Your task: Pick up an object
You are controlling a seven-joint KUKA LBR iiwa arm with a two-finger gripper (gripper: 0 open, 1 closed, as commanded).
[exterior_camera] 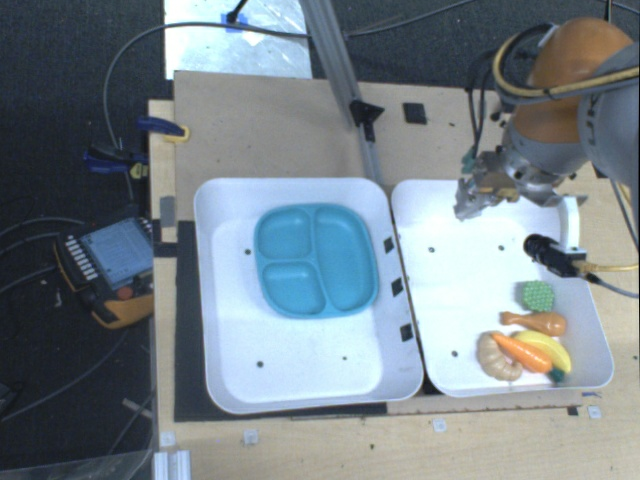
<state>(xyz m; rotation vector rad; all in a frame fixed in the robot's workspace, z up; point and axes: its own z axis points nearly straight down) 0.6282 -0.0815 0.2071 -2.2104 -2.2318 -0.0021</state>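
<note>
Tan board covers the worktop (270, 118), and two shallow white bins sit on it side by side, their inner rims nearly touching along the middle. Dark carpeted floor with loose cables surrounds the board.

From the overhead camera view, the left bin (225, 368) holds a blue divided plate (316, 260) in its upper middle; bare white floor runs all round the plate, widest toward the near rim. The right bin (440, 298) is bare across its upper and left parts. Its contents crowd the near right corner: a green textured block (537, 295), a brown toy drumstick (535, 321) lying roughly crosswise with its thin end pointing left, an orange carrot (530, 352) running diagonally with its tip toward the lower right, a yellow banana (547, 346) beside it, and a tan rounded piece (495, 359) touching the carrot's left end. These lie close against the bin's right and near walls.

The gripper (472, 203) hangs over the right bin's far left corner, well apart from the cluster; whether it is released or clenched cannot be told.
</note>
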